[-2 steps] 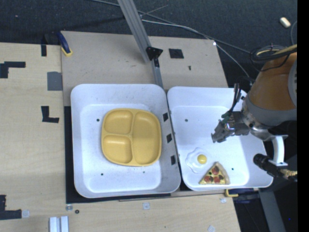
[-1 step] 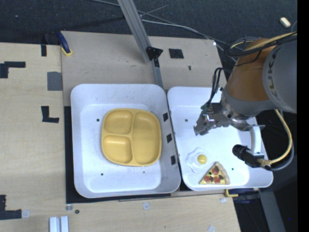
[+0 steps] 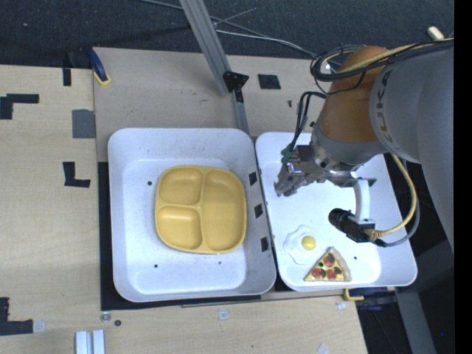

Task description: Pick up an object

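Note:
A yellow divided plate (image 3: 200,208) lies in the left bin (image 3: 129,161). In the right bin (image 3: 273,212), a toy fried egg (image 3: 302,242) and a toy pizza slice (image 3: 329,266) rest near the front edge. My gripper (image 3: 289,181) hangs over the upper left part of the right bin, behind the egg and apart from it. I see nothing between its fingers. The arm's grey body and orange band cover the back of the right bin.
A slanted metal post (image 3: 210,39) rises behind the bins. A black cable fitting (image 3: 350,224) on the arm sits over the right bin, just right of the egg. Wooden bench surface (image 3: 44,220) stretches to the left.

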Action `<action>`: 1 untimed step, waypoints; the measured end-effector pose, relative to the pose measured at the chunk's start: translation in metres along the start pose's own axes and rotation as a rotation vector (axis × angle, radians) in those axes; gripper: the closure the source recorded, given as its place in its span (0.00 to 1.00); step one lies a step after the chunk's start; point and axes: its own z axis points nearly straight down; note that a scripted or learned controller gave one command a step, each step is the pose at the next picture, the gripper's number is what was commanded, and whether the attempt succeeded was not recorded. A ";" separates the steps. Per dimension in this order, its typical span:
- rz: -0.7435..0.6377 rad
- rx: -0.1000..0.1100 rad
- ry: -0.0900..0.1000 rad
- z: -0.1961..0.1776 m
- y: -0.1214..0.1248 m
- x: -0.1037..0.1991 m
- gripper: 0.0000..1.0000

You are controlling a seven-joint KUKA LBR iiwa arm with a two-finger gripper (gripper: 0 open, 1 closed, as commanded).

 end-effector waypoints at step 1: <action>0.000 -0.001 0.000 -0.005 0.016 0.043 1.00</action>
